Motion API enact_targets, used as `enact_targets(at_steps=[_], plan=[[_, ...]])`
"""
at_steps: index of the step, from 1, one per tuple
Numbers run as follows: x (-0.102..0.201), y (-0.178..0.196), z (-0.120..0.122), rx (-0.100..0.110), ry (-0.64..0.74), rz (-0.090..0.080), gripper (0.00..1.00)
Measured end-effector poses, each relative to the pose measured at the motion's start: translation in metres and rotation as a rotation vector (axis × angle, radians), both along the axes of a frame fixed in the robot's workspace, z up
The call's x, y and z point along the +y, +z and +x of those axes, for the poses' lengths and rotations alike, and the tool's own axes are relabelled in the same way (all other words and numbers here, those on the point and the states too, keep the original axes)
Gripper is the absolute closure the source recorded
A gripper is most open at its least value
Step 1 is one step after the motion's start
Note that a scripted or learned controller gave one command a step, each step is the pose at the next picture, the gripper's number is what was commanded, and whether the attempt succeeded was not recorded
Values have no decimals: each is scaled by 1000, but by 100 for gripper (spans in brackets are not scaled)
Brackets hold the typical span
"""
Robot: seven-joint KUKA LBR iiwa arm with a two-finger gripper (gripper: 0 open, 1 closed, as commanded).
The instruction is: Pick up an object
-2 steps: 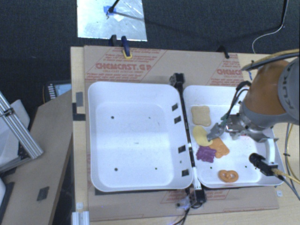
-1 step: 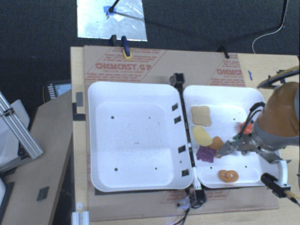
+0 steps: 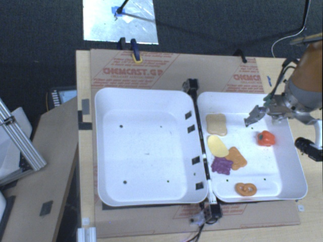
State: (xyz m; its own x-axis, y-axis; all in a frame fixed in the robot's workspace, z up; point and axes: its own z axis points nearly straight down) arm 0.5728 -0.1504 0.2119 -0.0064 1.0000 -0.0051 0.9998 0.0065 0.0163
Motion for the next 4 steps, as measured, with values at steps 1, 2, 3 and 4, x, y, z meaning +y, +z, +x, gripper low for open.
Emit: enact_targets(at_steps=[1, 2, 3, 4], plan=[[0, 5, -4, 10, -1, 3, 100], [64, 122, 24, 5, 3, 4, 100], [147, 181, 42, 7, 5, 7, 100], [234, 193, 4, 15, 5, 8, 100]])
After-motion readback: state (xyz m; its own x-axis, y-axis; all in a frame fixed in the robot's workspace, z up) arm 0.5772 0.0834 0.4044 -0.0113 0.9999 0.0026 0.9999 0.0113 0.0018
